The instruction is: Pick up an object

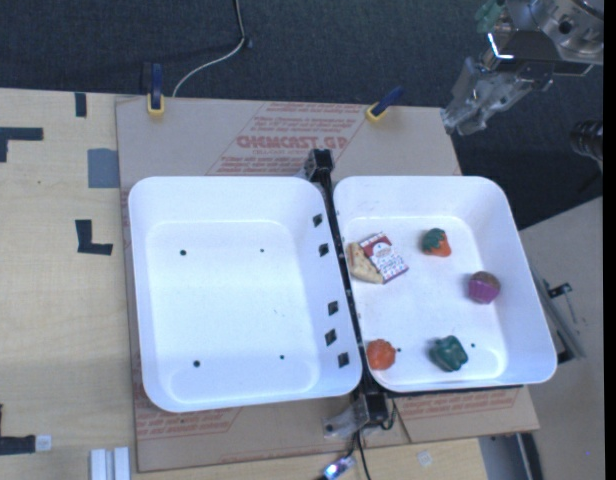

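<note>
gripper (475,103) hangs above the counter (48,198) beyond the right bin's (508,218) far right corner; open or closed, cannot tell. in that bin, well apart: cracker packet (379,258), orange-green toy (435,242), purple ball (483,287), green toy (448,353), orange ball (380,353) by the divider edge.

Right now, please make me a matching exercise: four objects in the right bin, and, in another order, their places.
Objects:
1. red-and-white packet
2. purple round object
3. dark green object
4. orange round object

Places in the right bin:
A. near corner by the divider
B. against the far-right side wall
C. near edge, right of the orange one
D. beside the divider, middle

Pairs: 1-D, 2-B, 3-C, 4-A
</note>
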### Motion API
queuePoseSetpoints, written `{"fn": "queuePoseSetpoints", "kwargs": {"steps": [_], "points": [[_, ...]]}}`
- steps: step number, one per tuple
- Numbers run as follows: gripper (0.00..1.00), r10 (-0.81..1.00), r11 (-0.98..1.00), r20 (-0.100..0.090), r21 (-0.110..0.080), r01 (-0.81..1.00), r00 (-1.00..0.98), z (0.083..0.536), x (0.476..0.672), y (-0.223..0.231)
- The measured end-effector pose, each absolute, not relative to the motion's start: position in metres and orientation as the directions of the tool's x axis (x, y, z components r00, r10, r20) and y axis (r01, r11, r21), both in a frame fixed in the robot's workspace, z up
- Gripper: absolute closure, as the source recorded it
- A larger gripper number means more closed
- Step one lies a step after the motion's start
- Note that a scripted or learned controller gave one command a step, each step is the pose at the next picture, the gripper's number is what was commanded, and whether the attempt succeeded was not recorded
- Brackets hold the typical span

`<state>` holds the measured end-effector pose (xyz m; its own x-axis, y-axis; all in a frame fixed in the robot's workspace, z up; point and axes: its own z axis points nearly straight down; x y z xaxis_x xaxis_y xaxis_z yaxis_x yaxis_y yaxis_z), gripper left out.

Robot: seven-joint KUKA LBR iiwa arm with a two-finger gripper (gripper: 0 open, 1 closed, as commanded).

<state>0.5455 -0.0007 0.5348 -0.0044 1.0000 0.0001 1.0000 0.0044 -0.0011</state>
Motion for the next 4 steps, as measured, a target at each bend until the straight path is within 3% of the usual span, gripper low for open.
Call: {"fn": "queuePoseSetpoints", "kwargs": {"steps": [1, 2, 3, 4], "points": [[1.00, 1.000, 0.014, 0.002, -0.002, 1.000, -0.014, 0.534, 0.524, 0.111], [1.00, 1.000, 0.011, 0.001, -0.001, 1.000, -0.011, 0.534, 0.525, 0.195], [1.00, 1.000, 0.005, 0.000, -0.002, 1.000, -0.005, 0.544, 0.526, 0.191], [1.00, 1.000, 0.004, -0.001, -0.003, 1.000, -0.004, 0.534, 0.525, 0.235]]}}
